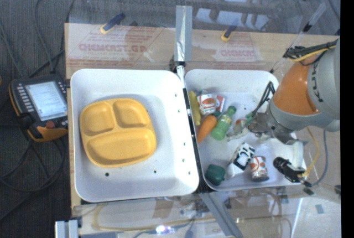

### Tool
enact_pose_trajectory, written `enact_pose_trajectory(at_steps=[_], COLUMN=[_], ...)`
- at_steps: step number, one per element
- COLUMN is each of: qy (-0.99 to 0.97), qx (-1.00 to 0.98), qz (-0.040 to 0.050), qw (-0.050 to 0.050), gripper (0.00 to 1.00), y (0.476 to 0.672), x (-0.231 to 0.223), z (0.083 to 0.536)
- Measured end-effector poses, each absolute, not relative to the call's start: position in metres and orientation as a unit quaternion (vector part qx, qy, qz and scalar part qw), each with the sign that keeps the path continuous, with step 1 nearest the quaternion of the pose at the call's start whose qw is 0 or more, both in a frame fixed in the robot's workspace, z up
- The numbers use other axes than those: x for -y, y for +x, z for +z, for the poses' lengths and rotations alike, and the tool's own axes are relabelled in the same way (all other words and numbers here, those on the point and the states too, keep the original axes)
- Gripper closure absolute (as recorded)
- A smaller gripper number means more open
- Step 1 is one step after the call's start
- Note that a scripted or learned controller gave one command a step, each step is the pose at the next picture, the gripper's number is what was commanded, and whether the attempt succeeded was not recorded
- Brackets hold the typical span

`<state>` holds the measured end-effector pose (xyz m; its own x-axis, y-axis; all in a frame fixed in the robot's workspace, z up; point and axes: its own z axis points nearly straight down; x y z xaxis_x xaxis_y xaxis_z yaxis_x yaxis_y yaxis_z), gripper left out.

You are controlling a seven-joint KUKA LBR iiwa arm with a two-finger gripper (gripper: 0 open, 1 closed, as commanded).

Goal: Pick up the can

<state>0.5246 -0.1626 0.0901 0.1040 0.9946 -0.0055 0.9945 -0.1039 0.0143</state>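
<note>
Grey arm's gripper [255, 119] hovers in right white bin [243, 77], finger state unclear; small red-and-white can [258, 168] lies at five o'clock

— What did the yellow tray [117, 133] look like it was made of?
— Smooth moulded plastic, faintly glossy. The white bin [166, 176] under it looked like matt plastic.
— And right of that tray?
— The can [258, 168] had a shiny metal rim and a printed wrap. Nearer the tray, the green bottle [223, 123] shone like plastic, and the carrot [206, 127] was smooth and dull.
— The bench?
— Behind the tray, bare wood [133, 48], matt, under a clear sheet.
</note>
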Motion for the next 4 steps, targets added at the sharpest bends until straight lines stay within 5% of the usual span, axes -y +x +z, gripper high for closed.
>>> enact_pose_trajectory(at_steps=[1, 2, 3, 4], qy=[0.801, 0.801, 0.774, 0.741], qx=[-0.598, -0.599, -0.633, -0.672], qz=[0.0014, -0.001, -0.0018, -0.0016], qw=[0.005, 0.007, 0.001, 0.001], gripper=[0.0, 1.0, 1.0, 1.0], y=[0.614, 0.614, 0.669, 0.669], x=[0.188, 0.189, 0.198, 0.184], z=[0.089, 0.099, 0.208, 0.371])
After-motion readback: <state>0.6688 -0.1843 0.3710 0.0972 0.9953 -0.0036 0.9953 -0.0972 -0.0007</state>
